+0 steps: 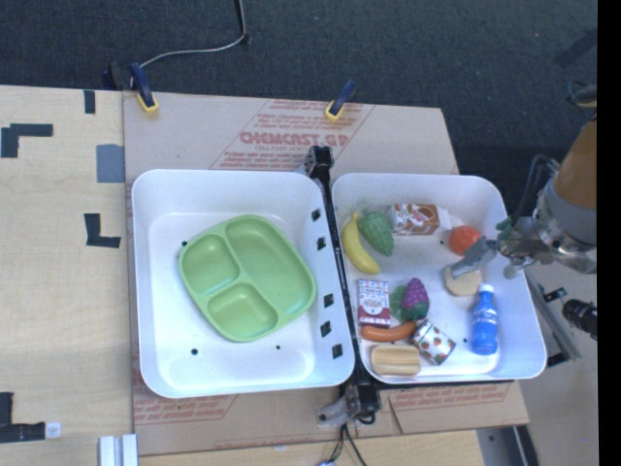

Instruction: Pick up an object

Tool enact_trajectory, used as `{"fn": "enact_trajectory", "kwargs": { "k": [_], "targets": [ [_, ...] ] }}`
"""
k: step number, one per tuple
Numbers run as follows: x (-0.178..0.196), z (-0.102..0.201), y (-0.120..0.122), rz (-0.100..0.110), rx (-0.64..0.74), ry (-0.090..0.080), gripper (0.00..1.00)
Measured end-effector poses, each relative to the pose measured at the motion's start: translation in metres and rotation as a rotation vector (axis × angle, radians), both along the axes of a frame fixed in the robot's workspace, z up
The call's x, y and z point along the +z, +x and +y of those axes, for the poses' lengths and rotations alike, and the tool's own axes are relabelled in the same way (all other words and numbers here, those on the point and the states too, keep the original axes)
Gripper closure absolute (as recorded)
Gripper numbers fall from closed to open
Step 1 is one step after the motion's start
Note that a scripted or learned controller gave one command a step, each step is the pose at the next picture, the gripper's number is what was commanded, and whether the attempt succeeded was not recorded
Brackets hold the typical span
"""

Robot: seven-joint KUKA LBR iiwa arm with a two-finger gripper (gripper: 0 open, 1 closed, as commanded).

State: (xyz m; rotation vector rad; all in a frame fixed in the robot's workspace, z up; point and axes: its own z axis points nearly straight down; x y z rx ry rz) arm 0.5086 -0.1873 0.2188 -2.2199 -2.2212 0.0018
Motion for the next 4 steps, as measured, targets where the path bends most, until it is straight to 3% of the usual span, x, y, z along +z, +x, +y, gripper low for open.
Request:
{"fn": "enact_trajectory", "kwargs": {
  "k": [1, 2, 3, 4],
  "targets": [
    [-0.106, 0.054, -0.026, 0.002, 0.0, 0.002, 0.0],
    [-0.131, 0.069, 0.01, -0.004, 0.001, 0.002, 0.0],
    [-0.121, 0.068, 0.01, -0.008, 0.0, -0.002, 1.0],
    [-0.035, 0.153, 0.03, -0.001, 0.001, 0.001, 1.0]
  ]
}}
